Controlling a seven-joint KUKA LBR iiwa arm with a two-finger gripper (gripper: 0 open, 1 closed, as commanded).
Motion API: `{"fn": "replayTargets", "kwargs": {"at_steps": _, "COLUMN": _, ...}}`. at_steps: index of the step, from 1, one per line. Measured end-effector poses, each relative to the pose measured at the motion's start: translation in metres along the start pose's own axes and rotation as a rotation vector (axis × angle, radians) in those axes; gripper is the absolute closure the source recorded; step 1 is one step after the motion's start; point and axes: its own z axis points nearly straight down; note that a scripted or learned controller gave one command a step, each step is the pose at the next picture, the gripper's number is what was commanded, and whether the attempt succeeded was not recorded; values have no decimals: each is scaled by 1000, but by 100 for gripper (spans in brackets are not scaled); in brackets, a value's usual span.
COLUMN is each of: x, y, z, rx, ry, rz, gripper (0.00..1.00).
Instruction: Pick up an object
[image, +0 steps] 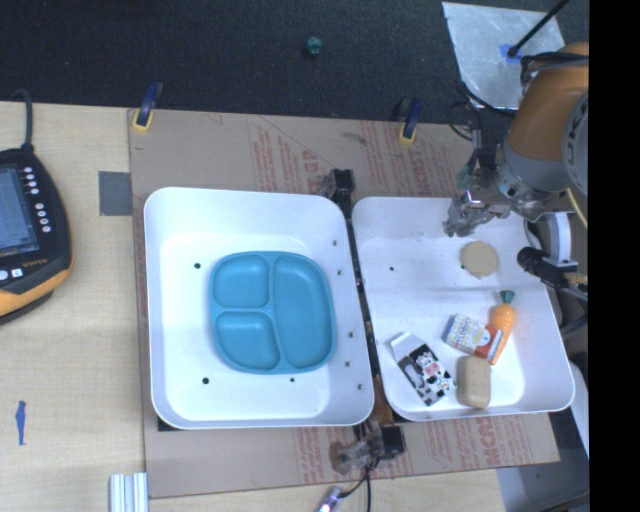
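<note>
Presently, right bin (540, 395): tan round disc (480, 259) upper centre; toy carrot (499, 329), small box (465, 333), black-and-white carton (425, 370) and beige block (474, 383) lower down. Gripper (468, 215) hovers at the upper right, just above the disc; whether it is open or closed cannot be told. Left bin (165, 300): blue divided plate (271, 311), centre.

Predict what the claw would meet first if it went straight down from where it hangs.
Probably the white bin's bare floor, just left of the round tan cookie; the claw points down there, though depth is unclear.
</note>
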Motion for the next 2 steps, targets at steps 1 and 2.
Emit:
{"fn": "replayTargets", "kwargs": {"at_steps": 1, "x": -56, "y": -63, "z": -40, "rx": -1, "ry": 0, "rz": 3, "gripper": 0}}
{"fn": "replayTargets", "kwargs": {"at_steps": 2, "x": -55, "y": 0, "z": 29, "rx": 0, "ry": 0, "rz": 2, "gripper": 0}}
